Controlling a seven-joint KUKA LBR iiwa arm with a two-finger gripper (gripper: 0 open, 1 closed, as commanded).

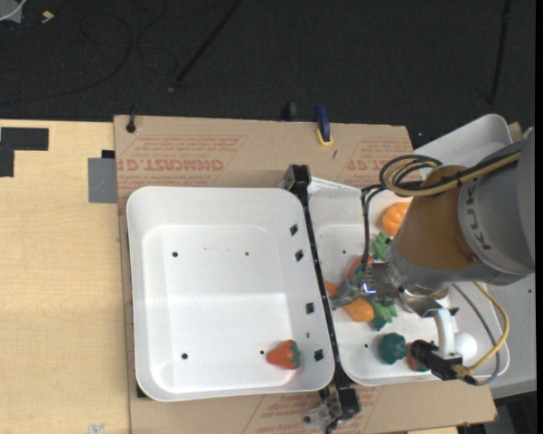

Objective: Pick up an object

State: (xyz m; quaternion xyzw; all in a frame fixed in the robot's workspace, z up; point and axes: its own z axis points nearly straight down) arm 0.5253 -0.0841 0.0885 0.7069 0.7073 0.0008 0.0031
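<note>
the hand [361,287] is seen low in the right bin [343,242], at the end of the grey arm [474,229] with its orange band, which reaches in from the right. whether the hand is spread or pressed together cannot be told, since it is small, dark and partly lost among the objects.

a cluster of toys is crowded around the hand: an orange piece [359,311] lies just below it, touching or nearly so, and a green leafy piece [380,244] lies just above and to its right. an orange round object [395,216] is found further up, partly covered by the arm. a teal object [392,348] rests below the hand, near the bin's lower edge.

well to the left of the hand and lower, in the left bin [217,215], a red and green toy [285,354] lies alone near the bottom right corner. both bins are carried on a cardboard sheet [208,156] on the tabletop [45,287].
</note>
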